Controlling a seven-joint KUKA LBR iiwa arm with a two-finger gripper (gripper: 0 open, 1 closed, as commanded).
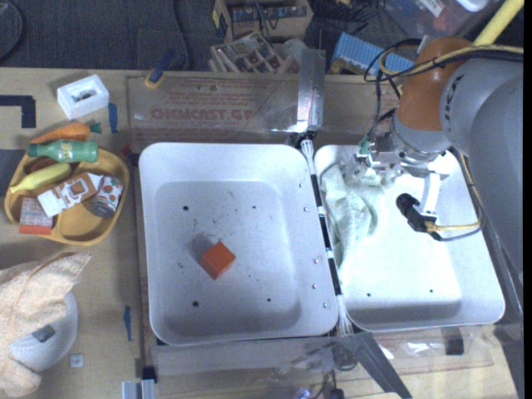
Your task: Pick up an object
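Note:
An orange cube (219,259) lies near the middle of the left bin (166,173), far from the arm. A pale, crumpled cloth-like thing (349,210) lies in the right bin (432,298), along its left wall. My gripper (376,166) hangs low over the far left part of the right bin, at the upper end of that pale thing. The wrist body hides its fingers from above.
A yellow bowl (98,229) with toy food stands left of the bins. A tan cloth (33,306) lies at the lower left. A clear plastic box (216,106) sits behind the left bin. A cable loops off the wrist over the right bin.

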